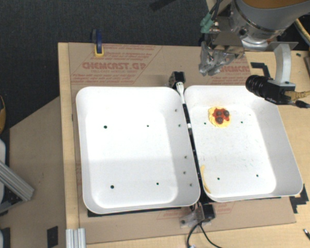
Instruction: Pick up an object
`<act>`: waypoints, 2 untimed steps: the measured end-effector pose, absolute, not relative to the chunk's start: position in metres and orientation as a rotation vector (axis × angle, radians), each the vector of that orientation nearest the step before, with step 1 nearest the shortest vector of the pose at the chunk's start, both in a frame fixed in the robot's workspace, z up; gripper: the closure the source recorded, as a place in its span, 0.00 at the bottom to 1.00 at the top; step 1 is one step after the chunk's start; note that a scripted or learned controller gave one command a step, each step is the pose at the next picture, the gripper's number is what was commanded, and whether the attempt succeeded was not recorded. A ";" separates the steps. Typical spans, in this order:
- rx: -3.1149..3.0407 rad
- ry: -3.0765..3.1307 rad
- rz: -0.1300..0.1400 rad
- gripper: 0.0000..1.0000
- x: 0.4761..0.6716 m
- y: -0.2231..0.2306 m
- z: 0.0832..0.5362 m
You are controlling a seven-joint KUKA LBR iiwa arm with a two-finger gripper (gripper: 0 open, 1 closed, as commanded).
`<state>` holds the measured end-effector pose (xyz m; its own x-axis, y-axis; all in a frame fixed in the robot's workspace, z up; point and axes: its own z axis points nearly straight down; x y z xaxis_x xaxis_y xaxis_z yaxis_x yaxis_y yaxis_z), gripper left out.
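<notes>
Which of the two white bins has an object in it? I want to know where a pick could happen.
The right bin, nearer the gripper: a small yellow and red object lies near its far edge. The left bin shows just white floor with dark dots.

Lighting: bright, even, from overhead; left bin (129, 149) near glare-white, with a soft grey shadow band across its upper half; dark floor (41, 14) underexposed. Focus: fair at centre; arm (268, 9) at top slightly blurred.
</notes>
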<state>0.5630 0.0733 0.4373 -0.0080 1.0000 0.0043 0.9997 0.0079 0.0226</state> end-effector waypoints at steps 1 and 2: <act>2.216 2.236 -0.008 1.00 0.603 0.168 0.352; 2.220 2.233 -0.014 1.00 0.599 0.220 0.270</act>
